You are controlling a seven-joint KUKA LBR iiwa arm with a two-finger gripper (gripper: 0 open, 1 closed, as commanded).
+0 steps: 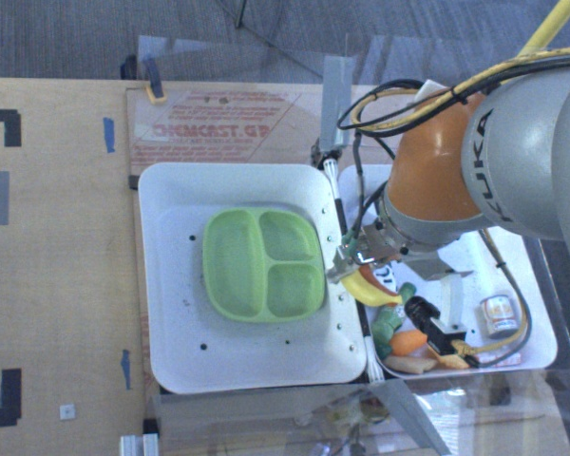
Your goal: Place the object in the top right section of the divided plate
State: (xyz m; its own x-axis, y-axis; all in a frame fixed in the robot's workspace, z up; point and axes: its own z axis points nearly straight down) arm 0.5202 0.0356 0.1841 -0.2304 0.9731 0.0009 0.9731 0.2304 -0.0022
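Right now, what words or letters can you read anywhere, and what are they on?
"KUKA" in black letters, running sideways on the grey arm; only part of it shows.
"CHEMCAST GP", as best I can read it, in faded red on the brown sheet behind the left bin; the smaller lines there are too blurred.
The can has a label too small to read.

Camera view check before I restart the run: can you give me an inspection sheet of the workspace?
Surface: wooden bench bearing two white bins, left bin and right bin.
Job's things: green divided plate in the left bin, sections bare; banana at the bins' shared edge.
Clutter: toy foods and small items in the right bin, including an orange piece.
Pincer: over the bins' shared edge by the banana; hold unclear.
Cables: yellow and black cables on the arm.
Surroundings: grey carpet beyond the bench.
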